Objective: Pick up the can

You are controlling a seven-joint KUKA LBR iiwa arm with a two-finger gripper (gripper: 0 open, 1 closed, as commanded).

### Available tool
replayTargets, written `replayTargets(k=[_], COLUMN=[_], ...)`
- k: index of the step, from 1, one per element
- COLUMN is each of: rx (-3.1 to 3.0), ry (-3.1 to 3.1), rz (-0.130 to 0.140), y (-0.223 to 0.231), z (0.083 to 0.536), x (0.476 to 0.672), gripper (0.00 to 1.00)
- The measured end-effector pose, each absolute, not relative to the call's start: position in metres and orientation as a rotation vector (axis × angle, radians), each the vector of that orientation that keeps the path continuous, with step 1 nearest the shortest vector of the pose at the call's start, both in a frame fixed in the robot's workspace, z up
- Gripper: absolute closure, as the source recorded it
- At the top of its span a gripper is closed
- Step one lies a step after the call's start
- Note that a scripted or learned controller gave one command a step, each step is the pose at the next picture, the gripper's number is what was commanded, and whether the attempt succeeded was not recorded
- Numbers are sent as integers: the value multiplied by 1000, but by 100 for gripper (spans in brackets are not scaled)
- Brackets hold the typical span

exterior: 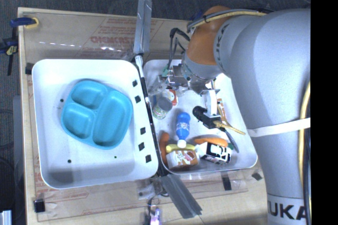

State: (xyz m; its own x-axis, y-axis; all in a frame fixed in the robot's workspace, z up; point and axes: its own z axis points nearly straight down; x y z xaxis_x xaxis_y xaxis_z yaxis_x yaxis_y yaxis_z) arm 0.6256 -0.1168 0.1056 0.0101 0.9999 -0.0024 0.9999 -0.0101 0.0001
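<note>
The can [161,103] is a small silvery tin with a grey end facing up. It stands in the right bin [244,151], close to that bin's left wall. A red and white label [172,96] shows just to its right. My gripper [171,81] hangs low in the far part of this bin, just above and right of the can. Nothing can be seen held in it. The grey arm with its orange band [203,47] covers the bin's far right corner.
Nearer in the right bin lie a blue bottle [182,124], an orange item [164,139], a yellow-capped brown bottle [184,156] and an orange, black and white packet [216,150]. The left bin [47,166] holds a blue divided tray [97,113].
</note>
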Motion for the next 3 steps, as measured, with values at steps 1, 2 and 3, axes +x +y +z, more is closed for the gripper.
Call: replayTargets(k=[1,2,3], rx=[2229,2350,2399], ry=[2217,2093,2037], rz=[-7,-8,-9], y=[-116,-62,-19], z=[113,190,190], x=[625,571,476], gripper=[100,100,100])
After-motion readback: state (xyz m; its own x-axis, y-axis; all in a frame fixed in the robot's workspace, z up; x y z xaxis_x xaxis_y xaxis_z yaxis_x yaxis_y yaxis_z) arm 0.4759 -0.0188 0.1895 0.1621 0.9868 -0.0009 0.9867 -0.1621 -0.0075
